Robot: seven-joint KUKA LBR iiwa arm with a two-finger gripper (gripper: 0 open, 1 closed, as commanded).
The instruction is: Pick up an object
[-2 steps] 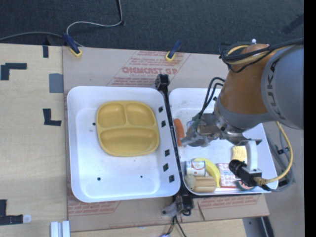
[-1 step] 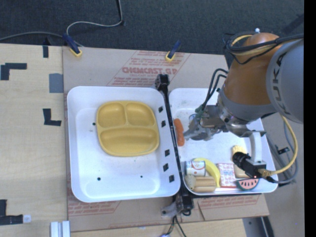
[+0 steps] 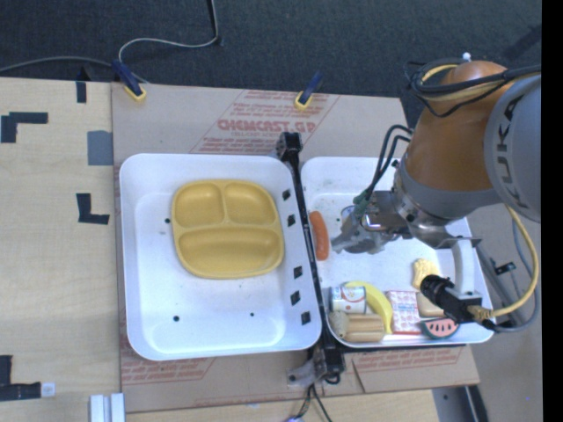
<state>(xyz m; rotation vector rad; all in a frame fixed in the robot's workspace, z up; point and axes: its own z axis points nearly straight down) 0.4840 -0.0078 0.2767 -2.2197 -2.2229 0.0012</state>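
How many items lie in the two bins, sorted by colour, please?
Yellow: 3, the divided plate, banana and corn piece.
Orange-red: 2, the hot dog and watermelon slice.
Tan: 1, the bread roll.
White: 1, the small can.
Total: 7.

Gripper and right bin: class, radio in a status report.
Gripper low over right bin. Nothing seen held. Hot dog alongside, at divider. Banana, other items crowd near edge.
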